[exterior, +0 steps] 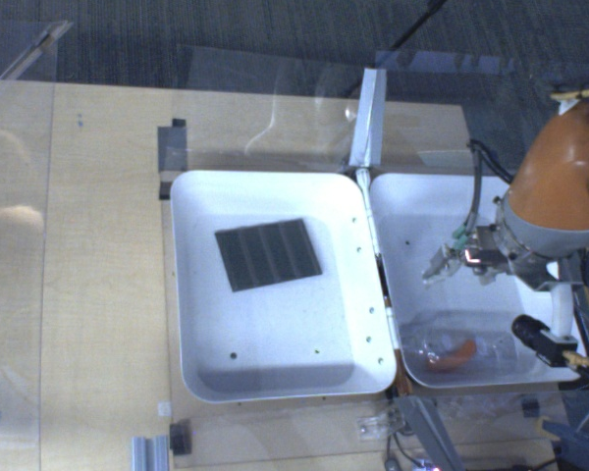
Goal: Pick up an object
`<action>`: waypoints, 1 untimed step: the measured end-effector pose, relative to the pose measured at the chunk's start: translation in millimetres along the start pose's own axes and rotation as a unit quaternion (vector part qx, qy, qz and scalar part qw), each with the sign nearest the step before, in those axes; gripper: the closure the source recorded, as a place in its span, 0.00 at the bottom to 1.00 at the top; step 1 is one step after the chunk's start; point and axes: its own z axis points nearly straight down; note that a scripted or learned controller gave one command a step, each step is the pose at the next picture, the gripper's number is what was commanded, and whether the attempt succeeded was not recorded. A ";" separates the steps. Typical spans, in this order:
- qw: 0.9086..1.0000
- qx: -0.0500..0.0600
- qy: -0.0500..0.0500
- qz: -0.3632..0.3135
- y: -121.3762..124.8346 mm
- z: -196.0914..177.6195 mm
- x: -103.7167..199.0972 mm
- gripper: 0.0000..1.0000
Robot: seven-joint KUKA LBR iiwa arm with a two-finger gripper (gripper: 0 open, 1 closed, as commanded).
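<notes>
Grey arm with an orange band reaches over the right-hand shallow white bin (412,214), its two-finger gripper (442,263) above the bin floor.

Its fingers look slightly spread with nothing between them, though the view is poor there. A small orange-red curved object (454,354), seemingly inside clear wrapping, lies near that bin's front wall, apart from the gripper. A dark grey ribbed rectangular pad (268,253) lies flat in the left-hand shallow white bin (275,381).

White bins (191,361) hold a dark grey ribbed mat (268,253) and an orange-red object (454,353).
</notes>
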 end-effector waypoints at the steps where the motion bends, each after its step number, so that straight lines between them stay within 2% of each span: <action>1: 0.999 -0.001 0.000 -0.052 -20.7 90.3 -59.2 0.00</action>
